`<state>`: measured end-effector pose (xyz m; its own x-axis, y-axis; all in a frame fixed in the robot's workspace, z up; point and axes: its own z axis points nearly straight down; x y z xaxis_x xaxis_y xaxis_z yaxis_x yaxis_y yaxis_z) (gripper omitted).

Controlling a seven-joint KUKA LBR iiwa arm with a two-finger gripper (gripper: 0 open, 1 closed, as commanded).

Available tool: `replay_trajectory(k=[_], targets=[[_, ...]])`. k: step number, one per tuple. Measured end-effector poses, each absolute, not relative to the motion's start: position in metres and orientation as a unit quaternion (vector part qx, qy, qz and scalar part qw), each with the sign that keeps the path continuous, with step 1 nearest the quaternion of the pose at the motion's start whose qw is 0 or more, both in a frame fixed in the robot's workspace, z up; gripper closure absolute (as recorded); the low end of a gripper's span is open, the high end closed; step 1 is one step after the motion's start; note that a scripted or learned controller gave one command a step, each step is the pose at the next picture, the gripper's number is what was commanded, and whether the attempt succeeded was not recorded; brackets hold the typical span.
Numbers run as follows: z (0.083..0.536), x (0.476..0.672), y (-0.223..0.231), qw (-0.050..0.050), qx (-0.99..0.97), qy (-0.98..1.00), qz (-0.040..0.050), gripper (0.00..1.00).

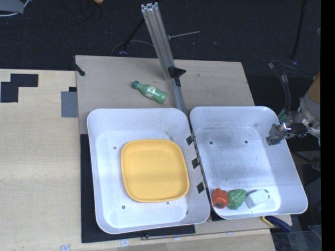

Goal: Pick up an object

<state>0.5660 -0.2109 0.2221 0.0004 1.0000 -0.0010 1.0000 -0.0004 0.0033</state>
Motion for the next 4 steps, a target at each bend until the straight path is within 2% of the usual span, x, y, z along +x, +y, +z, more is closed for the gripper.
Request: replay_trajectory(k=[1,2,4], targets=[[0.268,0.564,-0.219,0.002,0.707,0.707,0.0008,1.0],[0.265,0.564,-0.162,0.0,0.706,0.708,0.0003,1.0],[0.272,0.582,-0.054,0.0,0.706,0.708,0.0003,1.0]])
